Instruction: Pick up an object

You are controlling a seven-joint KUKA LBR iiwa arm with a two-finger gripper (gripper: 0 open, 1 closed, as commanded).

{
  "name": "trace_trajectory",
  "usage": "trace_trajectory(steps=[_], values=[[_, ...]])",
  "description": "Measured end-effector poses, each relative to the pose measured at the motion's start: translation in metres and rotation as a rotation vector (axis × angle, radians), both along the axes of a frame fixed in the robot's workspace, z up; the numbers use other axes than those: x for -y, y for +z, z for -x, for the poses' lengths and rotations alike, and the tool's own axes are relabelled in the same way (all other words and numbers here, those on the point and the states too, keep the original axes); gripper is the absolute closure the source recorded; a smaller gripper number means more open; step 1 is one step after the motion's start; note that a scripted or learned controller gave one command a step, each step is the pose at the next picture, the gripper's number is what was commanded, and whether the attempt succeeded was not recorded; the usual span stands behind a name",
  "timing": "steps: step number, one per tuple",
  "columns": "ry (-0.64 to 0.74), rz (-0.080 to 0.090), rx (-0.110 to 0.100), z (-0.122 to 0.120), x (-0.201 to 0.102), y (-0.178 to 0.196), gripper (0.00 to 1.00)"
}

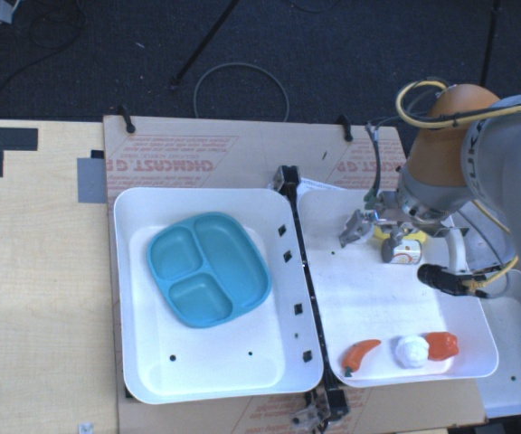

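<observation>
My gripper [378, 240] hangs over the upper part of the right bin [383, 301], below the orange band of the arm. It looks open, with one grey finger [355, 230] splayed toward the lower left. A small yellow and white object [405, 246] sits right by the other finger; whether it touches is unclear. Along the bin's front edge lie an orange-red pepper-shaped piece [362, 354], a white ball [412, 351] and a red-orange piece [442, 344], all well below the gripper.
The left bin [143, 351] holds a blue divided plate [208, 268]. A black divider [298, 278] runs between the bins. A black cable end [450, 280] hangs from the arm at the right bin's right side.
</observation>
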State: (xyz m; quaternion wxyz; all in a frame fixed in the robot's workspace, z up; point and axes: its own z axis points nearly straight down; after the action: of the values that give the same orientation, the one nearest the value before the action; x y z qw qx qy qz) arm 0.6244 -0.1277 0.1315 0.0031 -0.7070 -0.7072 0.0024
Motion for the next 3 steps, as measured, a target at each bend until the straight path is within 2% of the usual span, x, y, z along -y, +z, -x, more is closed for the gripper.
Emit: trace_trajectory(steps=[1, 2, 3], values=[[0.000, 0.002, 0.013, -0.003, 0.000, -0.016, 0.00], [-0.003, 0.000, 0.004, 0.000, 0.001, -0.011, 1.00], [-0.003, 0.001, 0.009, 0.000, 0.002, 0.032, 1.00]])
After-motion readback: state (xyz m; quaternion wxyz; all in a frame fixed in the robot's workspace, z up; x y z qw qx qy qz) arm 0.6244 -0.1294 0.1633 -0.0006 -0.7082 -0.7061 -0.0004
